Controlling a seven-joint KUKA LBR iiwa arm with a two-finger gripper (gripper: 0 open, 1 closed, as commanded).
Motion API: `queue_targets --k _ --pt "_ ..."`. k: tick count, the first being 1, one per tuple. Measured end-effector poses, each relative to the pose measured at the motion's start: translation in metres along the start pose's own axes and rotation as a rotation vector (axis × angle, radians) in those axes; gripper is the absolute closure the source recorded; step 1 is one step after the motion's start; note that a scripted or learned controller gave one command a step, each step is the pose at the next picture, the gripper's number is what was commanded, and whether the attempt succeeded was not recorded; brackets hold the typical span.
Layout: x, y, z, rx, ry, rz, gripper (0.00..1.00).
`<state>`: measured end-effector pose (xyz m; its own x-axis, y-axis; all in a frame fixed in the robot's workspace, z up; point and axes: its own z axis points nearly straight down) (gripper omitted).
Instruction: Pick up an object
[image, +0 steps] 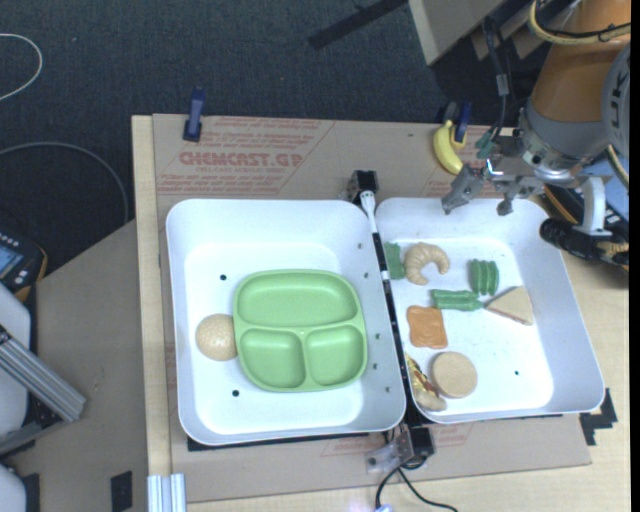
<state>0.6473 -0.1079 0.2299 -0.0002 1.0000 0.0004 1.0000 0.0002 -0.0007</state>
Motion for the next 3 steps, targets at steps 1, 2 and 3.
queue_targets --k 1,2,3 --pt "0.015 -0.007 0.154 0.01 0.003 -0.001 0.0" --pt "0.013 -0.003 0.133 -0.004 -0.001 0.0 1.0" --pt "0.07 -0.036 0.039 -0.009 0.001 -0.006 1.0"
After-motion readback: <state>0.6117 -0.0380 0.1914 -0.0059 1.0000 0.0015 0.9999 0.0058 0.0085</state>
